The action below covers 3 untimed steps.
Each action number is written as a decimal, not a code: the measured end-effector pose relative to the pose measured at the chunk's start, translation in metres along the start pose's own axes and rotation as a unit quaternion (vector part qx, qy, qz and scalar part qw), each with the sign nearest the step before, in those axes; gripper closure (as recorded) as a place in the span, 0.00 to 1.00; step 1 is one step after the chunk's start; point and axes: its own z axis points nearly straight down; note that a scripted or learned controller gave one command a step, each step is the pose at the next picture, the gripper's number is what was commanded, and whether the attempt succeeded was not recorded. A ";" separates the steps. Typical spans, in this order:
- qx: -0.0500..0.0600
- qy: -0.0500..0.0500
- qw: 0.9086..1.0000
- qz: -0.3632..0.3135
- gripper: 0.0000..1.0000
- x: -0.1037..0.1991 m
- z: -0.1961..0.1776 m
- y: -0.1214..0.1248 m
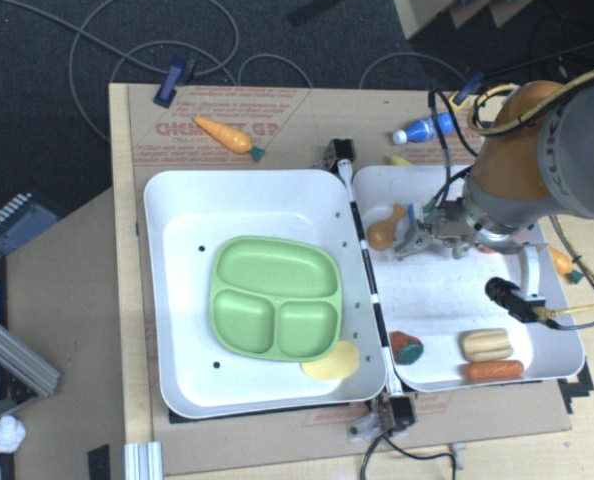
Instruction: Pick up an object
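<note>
Arm reaching in from the right, jaws [409, 240] low over the rear left part of the right bin [447, 348]. Metal fingers [405, 236] apparently apart, though too blurred to tell how wide; nothing seen between them. Small orange-brown object [381, 234] just beside the fingertips, against the bin's left wall. Near the front edge: red and green item [408, 347], tan bread roll [486, 344], sausage [494, 371]. In the left bin [177, 218], a green divided plate [274, 296] with a yellow piece [331, 362] touching its front corner. Toy carrot [227, 135] and blue-and-white bottle [423, 129] out on the table [287, 108], behind the bins.
</note>
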 end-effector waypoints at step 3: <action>-0.004 -0.001 1.000 -0.001 1.00 0.019 -0.087 0.042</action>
